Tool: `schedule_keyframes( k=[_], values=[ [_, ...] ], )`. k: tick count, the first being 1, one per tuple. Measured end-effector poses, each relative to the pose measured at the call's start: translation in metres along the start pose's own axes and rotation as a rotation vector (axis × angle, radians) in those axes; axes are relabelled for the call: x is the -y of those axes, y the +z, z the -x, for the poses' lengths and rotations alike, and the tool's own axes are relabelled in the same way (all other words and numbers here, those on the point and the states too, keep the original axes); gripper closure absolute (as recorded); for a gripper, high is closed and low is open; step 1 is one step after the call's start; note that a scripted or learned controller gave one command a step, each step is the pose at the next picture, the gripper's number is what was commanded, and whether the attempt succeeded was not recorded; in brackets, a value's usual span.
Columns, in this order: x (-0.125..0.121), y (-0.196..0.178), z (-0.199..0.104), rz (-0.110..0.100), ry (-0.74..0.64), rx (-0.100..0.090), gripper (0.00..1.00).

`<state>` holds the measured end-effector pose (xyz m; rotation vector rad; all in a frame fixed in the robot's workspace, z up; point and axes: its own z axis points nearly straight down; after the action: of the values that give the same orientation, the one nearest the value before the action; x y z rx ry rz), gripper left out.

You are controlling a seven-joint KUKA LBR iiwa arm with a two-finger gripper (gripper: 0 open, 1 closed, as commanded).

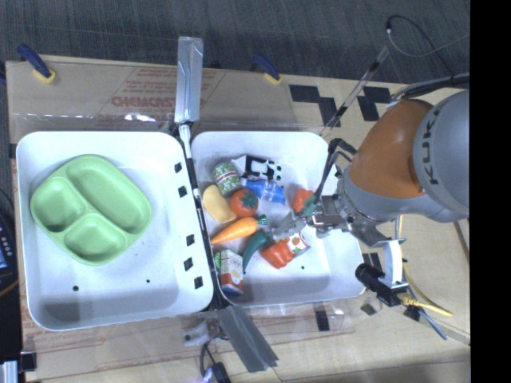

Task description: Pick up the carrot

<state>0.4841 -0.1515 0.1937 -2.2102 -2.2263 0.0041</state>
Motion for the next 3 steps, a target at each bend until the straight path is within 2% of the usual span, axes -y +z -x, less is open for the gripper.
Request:
schedule_keyframes(
  k=[1,2,3],
  values=[
    [-0.061,0.103,-0.054,0.003,-0.163,0.002,0.0],
    [-0.061,0.093,-0.054,-0.001,-0.166,0.001,1.0],
    [-0.092,-0.026,-0.081,0.005,-0.273,0.002,1.0]
  ],
)
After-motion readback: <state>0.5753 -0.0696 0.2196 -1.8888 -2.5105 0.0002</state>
